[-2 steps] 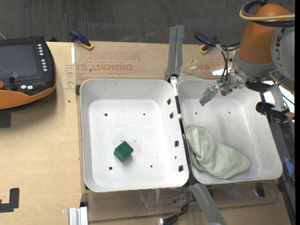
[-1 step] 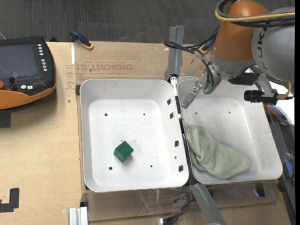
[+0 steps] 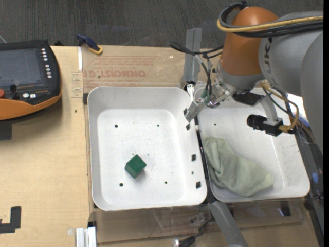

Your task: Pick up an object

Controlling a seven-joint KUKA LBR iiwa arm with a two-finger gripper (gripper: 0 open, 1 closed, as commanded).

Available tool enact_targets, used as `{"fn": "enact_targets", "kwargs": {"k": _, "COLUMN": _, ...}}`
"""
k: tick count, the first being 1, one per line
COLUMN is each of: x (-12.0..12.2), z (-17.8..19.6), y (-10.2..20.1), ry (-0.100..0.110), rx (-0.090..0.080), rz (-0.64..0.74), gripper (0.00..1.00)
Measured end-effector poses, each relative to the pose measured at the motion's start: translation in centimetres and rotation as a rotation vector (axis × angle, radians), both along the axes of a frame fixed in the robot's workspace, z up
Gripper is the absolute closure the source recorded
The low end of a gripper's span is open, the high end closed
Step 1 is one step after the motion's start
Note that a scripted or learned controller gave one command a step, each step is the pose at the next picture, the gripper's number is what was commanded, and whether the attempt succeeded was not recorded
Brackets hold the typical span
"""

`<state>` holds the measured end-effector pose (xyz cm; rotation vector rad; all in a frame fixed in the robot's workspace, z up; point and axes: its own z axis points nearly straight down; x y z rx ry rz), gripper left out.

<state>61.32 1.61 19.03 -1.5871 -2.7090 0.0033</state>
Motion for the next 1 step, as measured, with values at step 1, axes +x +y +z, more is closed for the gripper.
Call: {"fn": "enact_targets", "kwargs": {"k": 1, "x": 0.07, "z": 0.79, "y": -0.08, "ry": 0.000, "rx": -0.001, "rz": 0.002, "gripper": 1.00}}
